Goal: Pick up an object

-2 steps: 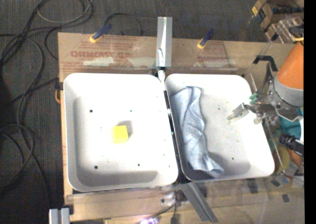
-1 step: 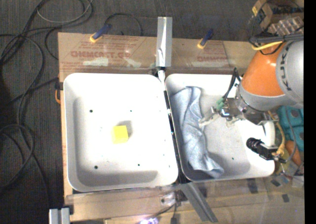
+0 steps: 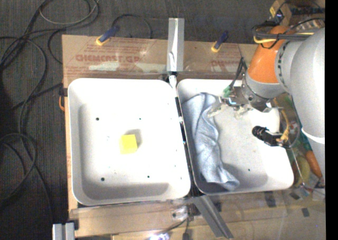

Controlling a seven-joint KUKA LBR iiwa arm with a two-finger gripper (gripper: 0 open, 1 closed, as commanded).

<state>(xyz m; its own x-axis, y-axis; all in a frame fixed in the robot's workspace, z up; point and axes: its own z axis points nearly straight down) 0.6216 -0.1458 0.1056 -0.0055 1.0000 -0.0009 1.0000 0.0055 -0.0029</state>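
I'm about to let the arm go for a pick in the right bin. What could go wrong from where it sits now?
1. The gripper hangs at the upper edge of the blue cloth; a limp cloth may slip out or come up only partly.
2. The cloth lies bunched against the right bin's left wall, so a lift might drag it over the divider.
3. The yellow block sits in the left bin, far from the gripper.

left bin (image 3: 79, 128): we find a block (image 3: 129, 143) lying near its middle.
right bin (image 3: 264, 173): we find a cloth (image 3: 207, 138) along its left side.
gripper (image 3: 228, 108): we place it over the right bin's rear, just beside the cloth's upper end.
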